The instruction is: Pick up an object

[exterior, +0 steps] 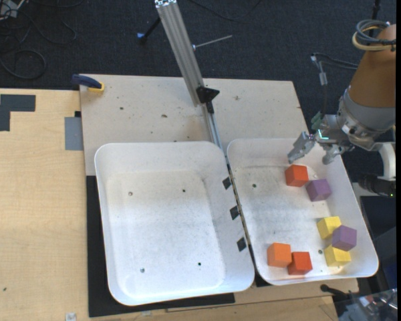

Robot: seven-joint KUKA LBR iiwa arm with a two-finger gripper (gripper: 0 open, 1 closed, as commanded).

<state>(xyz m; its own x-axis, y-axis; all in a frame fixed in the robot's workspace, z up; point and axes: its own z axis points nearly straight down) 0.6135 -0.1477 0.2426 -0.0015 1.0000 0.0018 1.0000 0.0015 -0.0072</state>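
The right bin (pixel 267 206) holds several small blocks. An orange-red block (pixel 296 175) and a purple block (pixel 318 189) lie near its far right side. Toward the front right sit a yellow block (pixel 328 226), a purple block (pixel 345 237) and another yellow block (pixel 337 255). An orange block (pixel 279 254) and a red block (pixel 300 263) rest by the front rim. My gripper (pixel 315 150) hangs open above the bin's far right part, just beyond the orange-red block, with nothing between its fingers.
The left bin (pixel 164 226) lies beside the right one, with black clips (pixel 232 211) along the shared rim. A slanted aluminium bar (pixel 184 49) rises behind the bins. A blue-and-yellow tool (pixel 88 82) lies at the board's far left corner.
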